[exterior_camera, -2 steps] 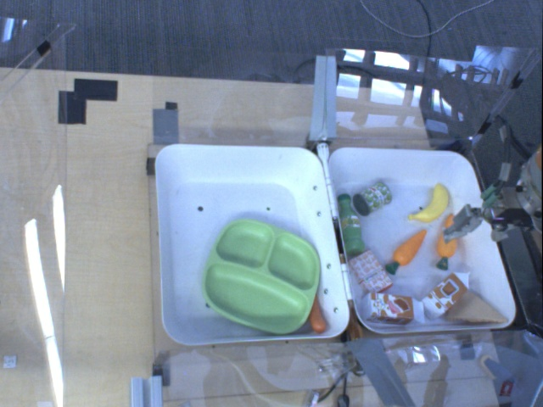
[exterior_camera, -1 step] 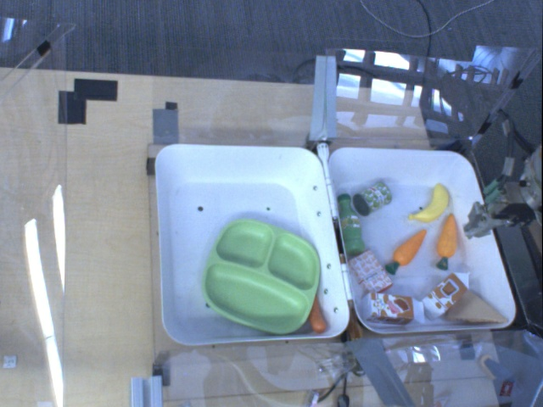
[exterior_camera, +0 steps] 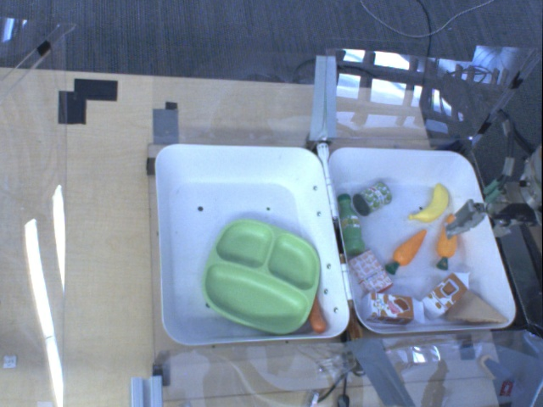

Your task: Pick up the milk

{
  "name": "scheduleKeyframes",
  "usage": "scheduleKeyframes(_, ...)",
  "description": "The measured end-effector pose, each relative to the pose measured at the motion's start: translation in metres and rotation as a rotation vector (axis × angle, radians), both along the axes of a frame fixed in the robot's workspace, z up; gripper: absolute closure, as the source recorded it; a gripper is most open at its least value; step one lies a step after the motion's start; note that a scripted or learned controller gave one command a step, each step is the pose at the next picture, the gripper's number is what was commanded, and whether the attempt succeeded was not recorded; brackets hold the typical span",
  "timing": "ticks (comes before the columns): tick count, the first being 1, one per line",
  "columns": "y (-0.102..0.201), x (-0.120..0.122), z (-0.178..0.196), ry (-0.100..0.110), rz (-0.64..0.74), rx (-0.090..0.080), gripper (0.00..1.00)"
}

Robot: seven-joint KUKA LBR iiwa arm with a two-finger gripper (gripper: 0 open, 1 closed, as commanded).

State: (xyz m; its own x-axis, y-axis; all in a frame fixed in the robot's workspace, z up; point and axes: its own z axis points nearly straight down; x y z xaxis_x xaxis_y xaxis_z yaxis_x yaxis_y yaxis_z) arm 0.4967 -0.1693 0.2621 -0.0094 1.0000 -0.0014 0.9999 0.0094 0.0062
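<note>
Green tray (exterior_camera: 261,276), yellow banana (exterior_camera: 432,203), orange carrot (exterior_camera: 409,249), white bins (exterior_camera: 229,172).

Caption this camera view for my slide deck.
Gripper hovers over the right bin; milk carton sits untouched.

The two-finger metal gripper (exterior_camera: 469,216) is at the right side of the view, low over the right bin's far right part. Its grey fingertips (exterior_camera: 462,221) point to the left and slightly down. Behind it, the grey wrist (exterior_camera: 513,210) goes out toward the right edge. Whether the fingers are apart is not clear.
</note>
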Motion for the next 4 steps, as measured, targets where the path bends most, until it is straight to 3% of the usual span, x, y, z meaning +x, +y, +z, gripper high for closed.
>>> scheduleKeyframes(1, -0.036, -0.009, -0.123, 0.004, 0.082, 0.001, 0.00)
scheduleKeyframes(2, -0.035, -0.006, -0.173, -0.003, 0.186, -0.002, 0.00)
scheduleKeyframes(3, -0.036, -0.007, -0.171, 0.001, 0.021, 0.003, 0.00)
scheduleKeyframes(4, -0.036, -0.004, -0.160, -0.004, 0.023, 0.003, 1.00)
